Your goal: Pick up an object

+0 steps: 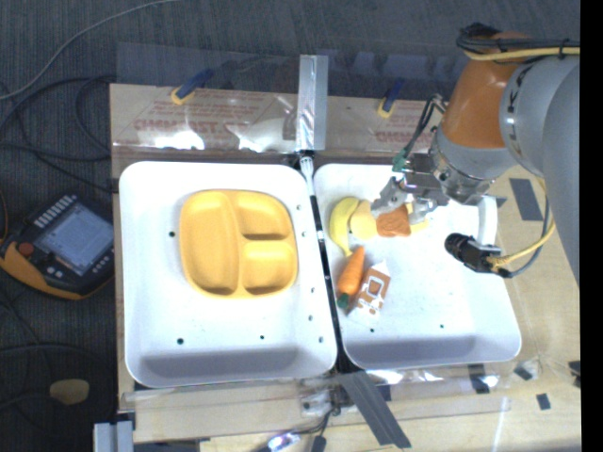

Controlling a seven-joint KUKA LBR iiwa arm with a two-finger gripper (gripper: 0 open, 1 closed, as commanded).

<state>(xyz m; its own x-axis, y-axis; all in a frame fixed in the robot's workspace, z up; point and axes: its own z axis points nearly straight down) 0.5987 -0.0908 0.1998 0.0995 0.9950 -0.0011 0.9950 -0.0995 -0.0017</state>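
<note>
My tool [403, 210] was down in the right bin [433, 342], clenched on an orange piece [393, 224] beside the yellow fruit [349, 219], so grasping looked done and lifting remained.

1. Cut off at the right edge: the big grey arm [551, 92].
2. Partly hidden under the hand [407, 199]: the orange piece [393, 224].
3. Too small to read: the little box [372, 291] beside the carrot [350, 271].

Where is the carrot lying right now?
The carrot lies in the right bin, near its left wall, just below the yellow fruit and beside a small orange-and-white packet.
</note>
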